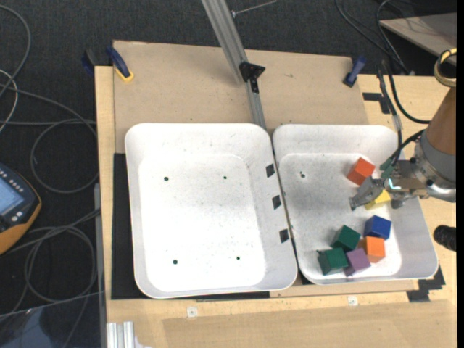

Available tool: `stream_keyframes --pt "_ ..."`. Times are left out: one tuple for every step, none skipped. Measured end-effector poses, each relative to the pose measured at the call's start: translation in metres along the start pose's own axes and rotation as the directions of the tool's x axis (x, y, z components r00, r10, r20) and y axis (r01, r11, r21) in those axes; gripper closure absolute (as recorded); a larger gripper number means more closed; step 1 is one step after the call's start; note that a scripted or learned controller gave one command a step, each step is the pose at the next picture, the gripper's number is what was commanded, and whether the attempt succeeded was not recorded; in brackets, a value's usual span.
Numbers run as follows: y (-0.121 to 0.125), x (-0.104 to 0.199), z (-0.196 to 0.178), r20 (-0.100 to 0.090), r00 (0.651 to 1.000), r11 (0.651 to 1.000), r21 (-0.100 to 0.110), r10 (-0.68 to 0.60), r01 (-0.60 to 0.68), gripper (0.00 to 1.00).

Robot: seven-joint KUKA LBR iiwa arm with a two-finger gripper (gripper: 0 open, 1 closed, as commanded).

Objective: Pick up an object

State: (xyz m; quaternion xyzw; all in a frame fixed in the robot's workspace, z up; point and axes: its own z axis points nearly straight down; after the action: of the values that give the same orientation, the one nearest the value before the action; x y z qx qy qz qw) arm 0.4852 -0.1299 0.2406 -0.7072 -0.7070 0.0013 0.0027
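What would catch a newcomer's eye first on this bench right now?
Probably the cluster of small coloured blocks in the right white bin: two green, a purple, a blue and an orange cube near its front. Farther back, the gripper hangs beside a lone orange-red block and over a yellow piece.

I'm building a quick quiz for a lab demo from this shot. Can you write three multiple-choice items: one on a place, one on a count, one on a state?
1. Where do the blocks lie?
A. left bin B. right bin C. on the bench

2. How many green blocks are there?
A. none B. two C. four

3. The purple block is:
A. lying in the bin B. lifted C. on the floor

Answers:
1 B: all lie in the right bin.
2 B: two green blocks sit together.
3 A: the purple block rests below the gripper.
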Motion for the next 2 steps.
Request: stream_keyframes --pt "0.001 0.000 -0.002 0.001 1.000 1.000 -0.006 -0.001 0.001 0.00" --pt "0.008 0.008 0.048 -0.001 1.000 1.000 0.001 -0.001 0.001 0.00"
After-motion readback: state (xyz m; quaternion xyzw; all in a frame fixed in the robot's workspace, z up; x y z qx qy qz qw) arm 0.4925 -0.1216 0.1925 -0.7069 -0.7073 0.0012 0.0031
